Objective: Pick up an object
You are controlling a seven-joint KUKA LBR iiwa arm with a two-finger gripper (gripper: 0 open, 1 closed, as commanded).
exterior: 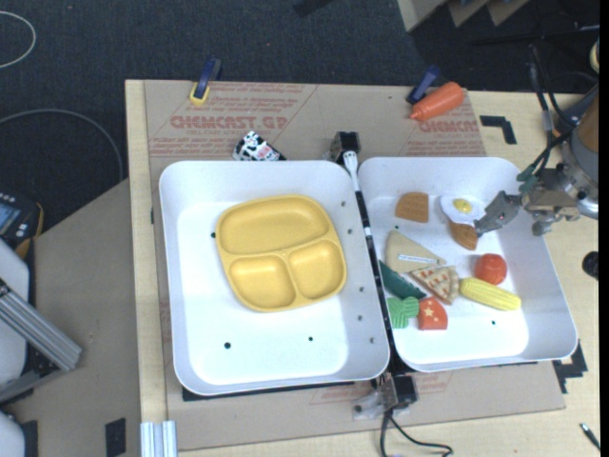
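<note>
**Gripper poised over the right bin's far side, toy food below**

From your overhead camera, you see the grey two-finger gripper reaching in from the right, above the right-hand shallow white plastic bin. Its dark fingers stand apart, and you can see nothing held between them. The tips sit just beside a small brown bread-like toy piece and a white fried-egg toy with a yellow yolk.

Lower in that same bin you have a red round tomato toy, a yellow corn-cob toy, a triangular pizza-slice toy, a pale wedge-shaped sandwich toy, a brown square toast toy, a green vegetable toy and a red strawberry-like toy, all clustered near the centre.

In the left-hand white bin lies a yellow three-compartment plastic plate, flat and well apart from the gripper.

On the bench beyond the bins, an orange carrot toy rests.
</note>
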